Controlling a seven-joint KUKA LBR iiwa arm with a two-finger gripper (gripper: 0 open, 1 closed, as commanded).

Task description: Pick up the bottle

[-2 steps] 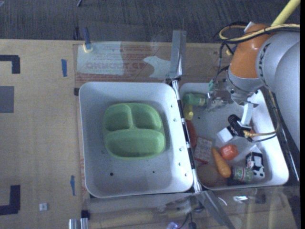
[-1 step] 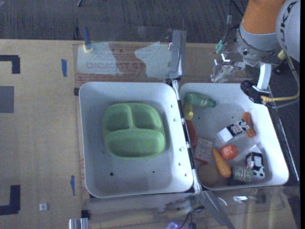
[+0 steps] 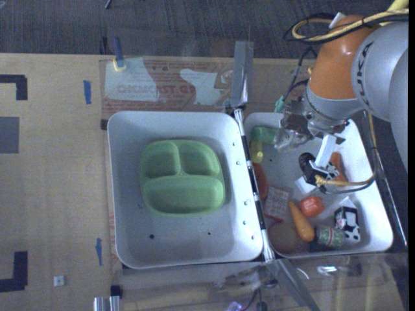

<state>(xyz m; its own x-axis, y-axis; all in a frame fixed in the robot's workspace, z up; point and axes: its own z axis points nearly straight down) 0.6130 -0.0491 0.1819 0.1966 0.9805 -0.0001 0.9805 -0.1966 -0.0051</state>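
The right bin (image 3: 379, 206) holds several small items. A slim red bottle-like thing (image 3: 260, 181) lies along the bin's left wall, with a yellow end (image 3: 257, 153) pointing to the back. A green item (image 3: 262, 134) lies in the back left corner. My gripper (image 3: 286, 138) hangs low over the back of this bin, just right of the green item and the yellow end. Nothing is visibly held in it. The orange-banded wrist (image 3: 337, 63) covers part of the bin's back edge.
The left bin (image 3: 123, 238) holds a green divided tray (image 3: 183, 176). The front of the right bin holds an orange carrot (image 3: 300, 220), a red tomato (image 3: 312, 205), a green can (image 3: 331, 237), a black-and-white item (image 3: 349, 219) and a printed packet (image 3: 277, 202).
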